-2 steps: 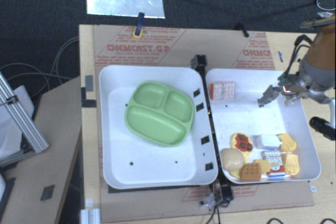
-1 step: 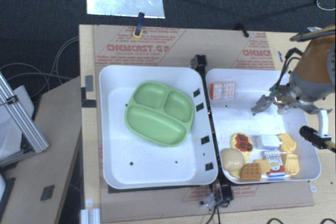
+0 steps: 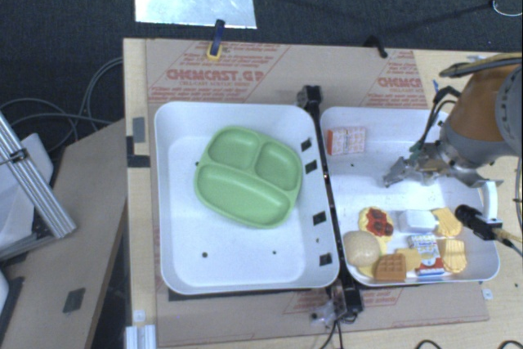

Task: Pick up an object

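Reaching in from the right, the grey arm with its orange band (image 3: 478,106) hangs over the right bin (image 3: 368,120), and its gripper (image 3: 406,169) sits low above the bare white floor near the bin's middle. Whether the gripper's pincer is wide or narrow cannot be told from this slanted overhead view, since the metal tip reads only as a blurred grey shape, and nothing can be seen caught in it. Near the gripper, toward the near side of the same bin, lies a cluster of toy foods: a small pizza slice (image 3: 377,221) with red topping, a round tan bun (image 3: 362,247), a brown waffle (image 3: 391,266), a white block (image 3: 418,220), a yellow piece (image 3: 446,219) and a small printed packet (image 3: 425,244), most of them touching or just beside one another. Well apart from that cluster, near the bin's far left corner, a small orange-and-white box (image 3: 346,140) lies flat. The left bin (image 3: 176,176) holds a green divided plate (image 3: 248,176) with three compartments, resting near its middle. Both bins stand side by side on a cardboard sheet (image 3: 245,69) printed with red lettering.
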You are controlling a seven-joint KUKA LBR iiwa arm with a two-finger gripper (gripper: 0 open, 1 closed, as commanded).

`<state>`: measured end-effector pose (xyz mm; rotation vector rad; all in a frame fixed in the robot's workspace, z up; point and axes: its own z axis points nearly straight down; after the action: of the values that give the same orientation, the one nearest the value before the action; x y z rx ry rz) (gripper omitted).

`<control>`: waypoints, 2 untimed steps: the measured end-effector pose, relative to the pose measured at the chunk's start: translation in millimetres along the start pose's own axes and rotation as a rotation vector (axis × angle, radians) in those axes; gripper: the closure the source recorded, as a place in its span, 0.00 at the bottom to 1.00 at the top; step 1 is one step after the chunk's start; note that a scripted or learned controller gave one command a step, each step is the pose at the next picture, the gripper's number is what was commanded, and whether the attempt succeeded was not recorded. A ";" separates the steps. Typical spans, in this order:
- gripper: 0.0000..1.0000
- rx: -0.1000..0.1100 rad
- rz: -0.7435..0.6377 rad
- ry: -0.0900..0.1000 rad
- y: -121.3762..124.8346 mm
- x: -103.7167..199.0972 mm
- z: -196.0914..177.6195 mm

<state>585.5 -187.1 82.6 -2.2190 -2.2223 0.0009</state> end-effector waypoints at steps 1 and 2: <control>1.00 -0.006 0.000 -0.002 1.7 -0.6 -13.2; 1.00 -0.008 -0.002 -0.003 7.6 -4.9 -58.5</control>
<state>593.1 -192.0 141.1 -2.2217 -2.2298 -0.0048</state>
